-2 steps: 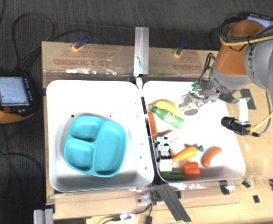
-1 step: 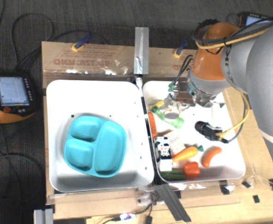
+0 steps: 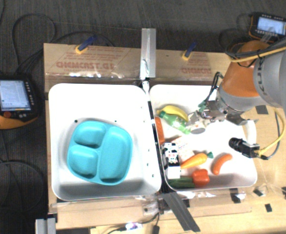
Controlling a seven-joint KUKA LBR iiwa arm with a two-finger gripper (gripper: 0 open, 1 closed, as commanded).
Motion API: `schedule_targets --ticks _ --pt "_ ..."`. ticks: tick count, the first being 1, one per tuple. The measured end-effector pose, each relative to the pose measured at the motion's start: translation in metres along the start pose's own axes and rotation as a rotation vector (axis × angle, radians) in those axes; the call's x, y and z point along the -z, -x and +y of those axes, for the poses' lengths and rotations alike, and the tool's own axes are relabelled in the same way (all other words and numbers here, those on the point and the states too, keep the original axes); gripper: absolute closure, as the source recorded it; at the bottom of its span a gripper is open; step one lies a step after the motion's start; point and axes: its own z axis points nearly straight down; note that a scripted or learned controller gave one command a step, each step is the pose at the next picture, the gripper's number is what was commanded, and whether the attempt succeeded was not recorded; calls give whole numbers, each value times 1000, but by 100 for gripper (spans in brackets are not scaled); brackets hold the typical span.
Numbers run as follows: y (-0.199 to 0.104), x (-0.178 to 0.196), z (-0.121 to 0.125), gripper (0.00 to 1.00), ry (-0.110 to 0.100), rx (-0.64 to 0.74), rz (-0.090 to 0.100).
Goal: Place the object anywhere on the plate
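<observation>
Right bin [image 3: 240, 179]: gripper [image 3: 197, 122] low beside banana [image 3: 174, 112].

left bin [image 3: 60, 179]: left of the right bin, walls touching along the middle
plate [image 3: 100, 151]: in the left bin, well left of the right bin
right bin [image 3: 240, 177]: holds the loose items
banana [image 3: 173, 112]: rear left part of the right bin
carrot [image 3: 194, 160]: front of the right bin, forward of the banana
gripper [image 3: 200, 122]: over the right bin, just right of the banana
</observation>
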Motion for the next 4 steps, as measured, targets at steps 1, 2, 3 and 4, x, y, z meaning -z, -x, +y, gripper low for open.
schedule_targets --ticks 1,2,3,4 --pt "-60 39 7 100 2 161 0" --pt "-110 43 -34 100 1 429 3" --pt "-178 60 -62 100 0 376 2" --pt "-224 48 -16 100 2 628 1"
